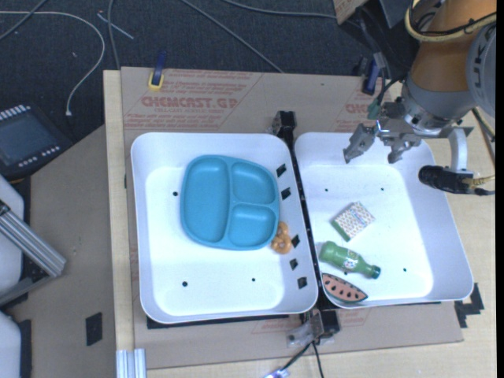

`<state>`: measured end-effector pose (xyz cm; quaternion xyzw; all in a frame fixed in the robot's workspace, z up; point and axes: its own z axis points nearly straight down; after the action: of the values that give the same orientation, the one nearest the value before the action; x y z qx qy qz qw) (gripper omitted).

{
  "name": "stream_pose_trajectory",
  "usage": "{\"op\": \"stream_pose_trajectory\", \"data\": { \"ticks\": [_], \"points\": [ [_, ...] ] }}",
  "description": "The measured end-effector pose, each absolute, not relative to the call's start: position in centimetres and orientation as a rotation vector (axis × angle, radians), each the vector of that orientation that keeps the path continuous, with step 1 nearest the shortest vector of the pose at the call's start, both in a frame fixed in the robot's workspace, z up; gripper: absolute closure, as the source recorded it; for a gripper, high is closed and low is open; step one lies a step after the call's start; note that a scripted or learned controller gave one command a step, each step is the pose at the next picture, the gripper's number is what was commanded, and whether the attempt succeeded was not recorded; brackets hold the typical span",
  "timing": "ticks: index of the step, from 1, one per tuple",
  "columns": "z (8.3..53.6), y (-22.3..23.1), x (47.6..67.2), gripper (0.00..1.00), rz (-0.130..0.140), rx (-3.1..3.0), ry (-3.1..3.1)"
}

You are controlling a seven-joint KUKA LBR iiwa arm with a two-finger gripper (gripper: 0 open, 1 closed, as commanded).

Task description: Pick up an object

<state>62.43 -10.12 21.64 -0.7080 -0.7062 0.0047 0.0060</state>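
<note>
My gripper (376,149) hangs over the far edge of the right bin (429,235), its two fingers spread apart and open, with nothing between them. Well in front of it in that bin lie a small patterned packet (353,220), a green bottle (349,260) on its side, and a watermelon slice (344,290) at the near left corner. A small orange-brown piece (281,239) rests in the left bin (157,235) beside the blue plate.
A blue divided plate (229,201) fills the middle of the left bin. Black clips line the divider (294,211) between the bins. A black cylinder (445,178) sticks out from the arm over the right bin's far right side.
</note>
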Motion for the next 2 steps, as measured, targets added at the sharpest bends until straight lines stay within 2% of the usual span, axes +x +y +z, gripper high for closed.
{"op": "stream_pose_trajectory", "data": {
  "ticks": [1,2],
  "points": [
    [22.4,-10.1,62.7,0.0,0.001,-2.22,-2.221],
    [18.2,-10.0,62.6,0.0,0.005,-2.218,-2.217]
  ]
}}
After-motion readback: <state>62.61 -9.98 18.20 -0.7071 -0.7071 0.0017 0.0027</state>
